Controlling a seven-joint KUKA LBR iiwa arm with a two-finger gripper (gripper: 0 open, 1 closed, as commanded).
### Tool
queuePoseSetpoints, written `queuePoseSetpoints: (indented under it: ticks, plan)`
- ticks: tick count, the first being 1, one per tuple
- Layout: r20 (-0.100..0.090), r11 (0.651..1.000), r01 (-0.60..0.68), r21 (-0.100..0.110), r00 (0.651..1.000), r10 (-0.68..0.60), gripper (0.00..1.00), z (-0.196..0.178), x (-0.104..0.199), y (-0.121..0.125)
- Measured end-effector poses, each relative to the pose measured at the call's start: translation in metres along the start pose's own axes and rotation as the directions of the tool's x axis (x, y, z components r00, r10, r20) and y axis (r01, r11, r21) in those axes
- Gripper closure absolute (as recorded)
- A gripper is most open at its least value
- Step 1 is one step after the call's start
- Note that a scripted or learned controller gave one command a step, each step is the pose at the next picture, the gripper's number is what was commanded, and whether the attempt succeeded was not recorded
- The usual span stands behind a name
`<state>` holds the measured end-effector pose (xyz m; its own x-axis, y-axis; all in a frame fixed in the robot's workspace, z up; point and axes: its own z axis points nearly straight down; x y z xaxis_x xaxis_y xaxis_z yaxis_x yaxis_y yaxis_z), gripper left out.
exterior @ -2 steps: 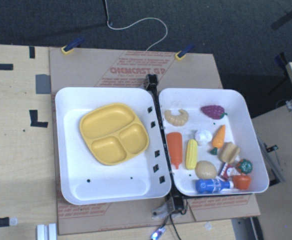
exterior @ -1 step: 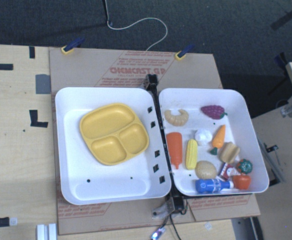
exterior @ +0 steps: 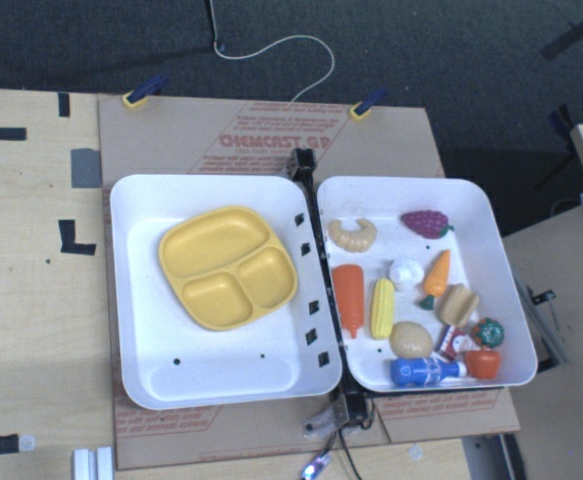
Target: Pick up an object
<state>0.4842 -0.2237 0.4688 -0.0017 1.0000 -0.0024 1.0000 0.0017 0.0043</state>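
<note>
Jaw state impossible to tell. Lying alone in the left bin point(exterior: 211, 373), a yellow divided plate point(exterior: 229, 268). Right of that plate, crowded into the right bin point(exterior: 371, 203): croissant point(exterior: 353, 233), grapes point(exterior: 426, 223), carrot point(exterior: 348, 298), corn point(exterior: 382, 308), potato point(exterior: 411, 340), blue bottle point(exterior: 426, 371).

Of my own build I can vouch for little: one thin pale cable point(exterior: 301, 38) looping over the dark floor point(exterior: 451, 28) beyond the worktop's point(exterior: 31, 298) far edge (whether it's part of me, I cannot tell).

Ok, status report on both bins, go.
Yellow tray alone in left bin. Right bin crowded: croissant, grapes, corn, blue bottle. Nothing lifted yet.
</note>
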Motion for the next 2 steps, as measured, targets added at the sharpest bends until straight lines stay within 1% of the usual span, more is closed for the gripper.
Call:
queuePoseSetpoints:
  ticks: [1, 2]
  plan:
    - [-0.002, 1.000, -0.002, 0.008, 1.000, 0.002, 1.00, 0.043, 0.000, -0.001]
    - [0.000, 1.000, 0.000, 0.001, 1.000, 0.000, 1.00, 0.000, 0.000, 0.000]
